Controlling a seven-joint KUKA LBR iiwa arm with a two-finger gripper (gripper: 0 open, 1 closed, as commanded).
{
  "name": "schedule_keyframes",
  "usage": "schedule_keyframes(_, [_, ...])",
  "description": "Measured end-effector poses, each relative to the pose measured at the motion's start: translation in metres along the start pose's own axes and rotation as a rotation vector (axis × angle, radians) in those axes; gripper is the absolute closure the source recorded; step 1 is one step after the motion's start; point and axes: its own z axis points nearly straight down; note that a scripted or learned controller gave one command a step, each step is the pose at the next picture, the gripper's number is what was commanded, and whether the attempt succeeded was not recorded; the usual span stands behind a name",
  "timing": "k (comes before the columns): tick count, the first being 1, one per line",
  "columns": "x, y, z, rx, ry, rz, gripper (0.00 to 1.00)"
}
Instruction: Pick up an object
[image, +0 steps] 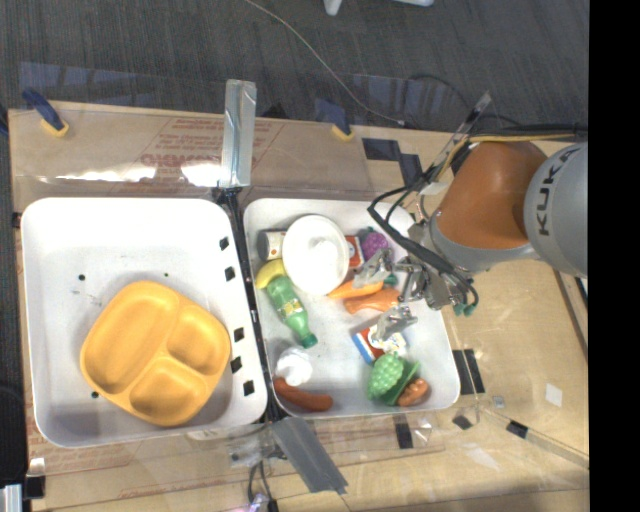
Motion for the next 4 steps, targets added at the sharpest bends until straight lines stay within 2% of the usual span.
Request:
schedule_keyframes(1, [0.030, 0.046, 0.046, -0.002, 0.002, -0.091, 0.00])
schedule_keyframes(2, [0.014, 0.092, 0.046, -0.002, 0.003, 0.124, 0.00])
schedule_keyframes(3, [0.014, 0.113, 0.044, 0.007, 0.000, 0.181, 0.00])
schedule_keyframes(4, [-0.040, 0.061, 0.045, 0.000, 0.001, -0.113, 0.00])
